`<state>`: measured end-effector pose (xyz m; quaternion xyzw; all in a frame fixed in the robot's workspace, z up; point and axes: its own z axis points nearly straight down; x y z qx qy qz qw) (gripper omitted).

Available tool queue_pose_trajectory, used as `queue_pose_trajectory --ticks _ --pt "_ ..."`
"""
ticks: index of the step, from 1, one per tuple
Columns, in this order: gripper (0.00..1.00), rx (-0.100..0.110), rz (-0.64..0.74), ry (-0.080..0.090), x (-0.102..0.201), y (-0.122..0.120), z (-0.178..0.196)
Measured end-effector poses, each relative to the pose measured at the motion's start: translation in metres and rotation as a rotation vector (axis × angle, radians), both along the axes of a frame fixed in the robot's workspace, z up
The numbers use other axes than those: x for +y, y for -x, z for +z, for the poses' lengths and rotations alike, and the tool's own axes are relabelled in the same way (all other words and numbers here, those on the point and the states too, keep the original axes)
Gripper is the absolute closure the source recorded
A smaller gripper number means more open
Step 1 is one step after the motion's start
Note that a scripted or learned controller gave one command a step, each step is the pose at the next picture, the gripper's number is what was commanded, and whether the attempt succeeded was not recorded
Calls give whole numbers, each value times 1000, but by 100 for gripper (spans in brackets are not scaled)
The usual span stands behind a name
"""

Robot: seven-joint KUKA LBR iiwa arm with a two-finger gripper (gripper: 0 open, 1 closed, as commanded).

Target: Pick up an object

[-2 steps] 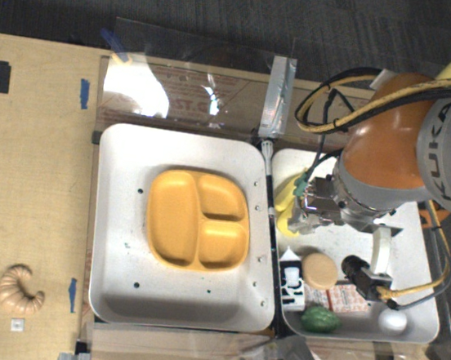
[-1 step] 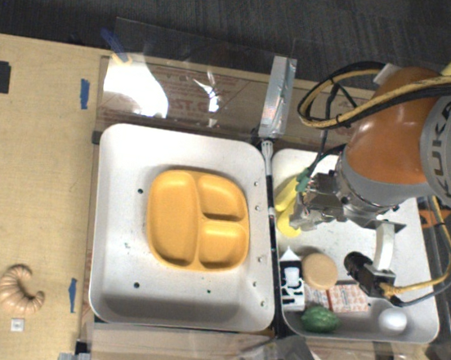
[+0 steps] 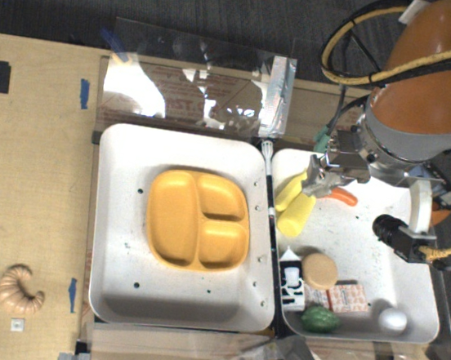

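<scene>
While the arm [image 3: 435, 87] is reaching in over the right bin [image 3: 416, 299], its claw [image 3: 318, 179] is hanging above that bin's upper left corner, just over the banana [image 3: 294, 207]; whether it is open or gripping anything, I cannot tell. Lying against the bin's left wall, the banana is tilting upward toward the claw. Right of the banana, an orange carrot [image 3: 343, 197] is peeking out. Below it, a tan disc [image 3: 320, 270], a red-patterned packet [image 3: 342, 298], a green lump [image 3: 319, 318] and a silver ball [image 3: 392, 320] are sitting near the bin's lower edge. Left of this bin, a yellow tray [image 3: 198, 219] is resting in the other bin [image 3: 120, 227].
</scene>
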<state>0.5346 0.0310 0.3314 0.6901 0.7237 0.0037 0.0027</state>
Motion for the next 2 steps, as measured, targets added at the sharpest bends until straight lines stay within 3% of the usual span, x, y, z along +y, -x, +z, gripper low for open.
queue_pose_trajectory --ticks 1,2 --pt "0 8 -1 2 -1 1 -4" --pt "0 17 -360 1 -33 0 -110"
